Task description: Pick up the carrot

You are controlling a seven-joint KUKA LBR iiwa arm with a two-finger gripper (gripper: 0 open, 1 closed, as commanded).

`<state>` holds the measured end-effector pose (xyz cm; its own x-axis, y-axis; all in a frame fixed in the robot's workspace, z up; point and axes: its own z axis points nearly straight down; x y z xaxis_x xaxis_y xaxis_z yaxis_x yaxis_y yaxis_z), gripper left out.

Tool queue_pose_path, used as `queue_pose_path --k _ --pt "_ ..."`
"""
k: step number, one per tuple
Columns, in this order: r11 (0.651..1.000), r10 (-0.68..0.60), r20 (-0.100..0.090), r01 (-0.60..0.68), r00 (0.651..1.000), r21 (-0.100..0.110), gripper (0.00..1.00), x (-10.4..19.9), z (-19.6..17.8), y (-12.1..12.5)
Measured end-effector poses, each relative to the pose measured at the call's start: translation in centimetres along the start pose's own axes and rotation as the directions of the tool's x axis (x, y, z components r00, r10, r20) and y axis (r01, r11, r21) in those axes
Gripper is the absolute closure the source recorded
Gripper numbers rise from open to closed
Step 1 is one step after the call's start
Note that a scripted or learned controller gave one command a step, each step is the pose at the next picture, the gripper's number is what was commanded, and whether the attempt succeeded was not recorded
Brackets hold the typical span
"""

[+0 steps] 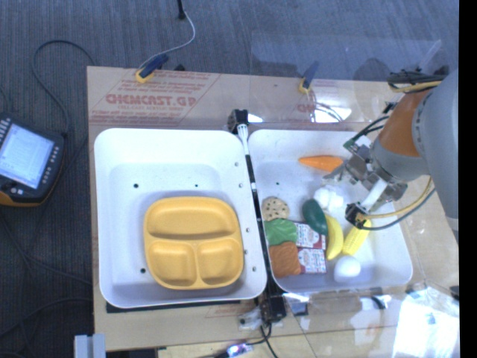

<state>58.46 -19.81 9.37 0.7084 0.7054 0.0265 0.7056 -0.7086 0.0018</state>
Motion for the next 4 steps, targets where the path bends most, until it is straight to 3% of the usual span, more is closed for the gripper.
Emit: queue_pose_path --k 1,2,3,4 --pt "0.996 0.045 0.071 -0.049 0.996 0.068 0.00 4.6 0.4 3.8" --pt "0.976 0.211 0.026 -0.212 0.977 0.044 0.00 3.2 0.5 2.4" --pt "0.888 0.446 0.082 -0.452 0.892 0.086 0.00 6.3 0.2 3.5" --pt "0.894 0.440 0.048 -0.442 0.897 0.071 1.00 7.2 -0.7 3.6"
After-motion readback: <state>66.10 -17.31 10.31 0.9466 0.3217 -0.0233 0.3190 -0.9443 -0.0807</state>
